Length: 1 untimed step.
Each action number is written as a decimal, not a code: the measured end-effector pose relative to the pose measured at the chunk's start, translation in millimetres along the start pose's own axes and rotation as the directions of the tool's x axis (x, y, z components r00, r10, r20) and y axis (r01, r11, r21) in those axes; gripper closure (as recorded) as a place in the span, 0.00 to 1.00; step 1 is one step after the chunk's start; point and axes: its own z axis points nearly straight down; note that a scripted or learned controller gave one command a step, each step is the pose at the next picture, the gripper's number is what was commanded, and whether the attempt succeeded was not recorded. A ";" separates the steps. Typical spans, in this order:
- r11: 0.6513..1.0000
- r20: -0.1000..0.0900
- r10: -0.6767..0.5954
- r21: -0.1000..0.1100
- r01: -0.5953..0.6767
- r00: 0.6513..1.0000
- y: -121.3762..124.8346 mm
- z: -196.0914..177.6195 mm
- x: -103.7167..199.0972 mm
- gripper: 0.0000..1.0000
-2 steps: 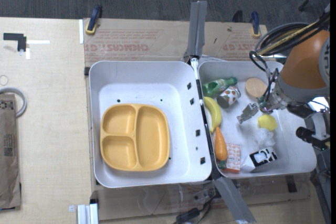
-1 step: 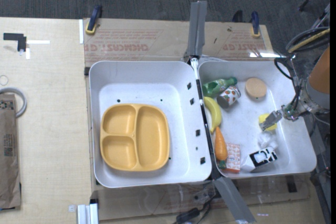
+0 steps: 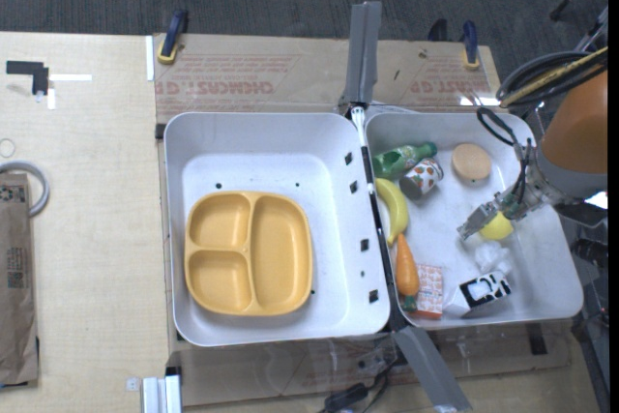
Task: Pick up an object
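Note:
My gripper is low inside the right bin, toward its right side. A small yellow lemon-like object lies directly against the gripper's tip, partly covered by it. I cannot make out whether the object is held. To the gripper's left are a green bottle, a red and white can, a banana and a carrot. A tan round piece sits at the back.
A white crumpled item, a black and white object and an orange packet lie near the right bin's front. The left bin holds a yellow divided plate. Cables hang by the arm at the right.

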 end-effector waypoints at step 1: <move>1.000 0.002 0.003 -0.002 -0.003 1.000 0.2 -9.3 -0.9 1.00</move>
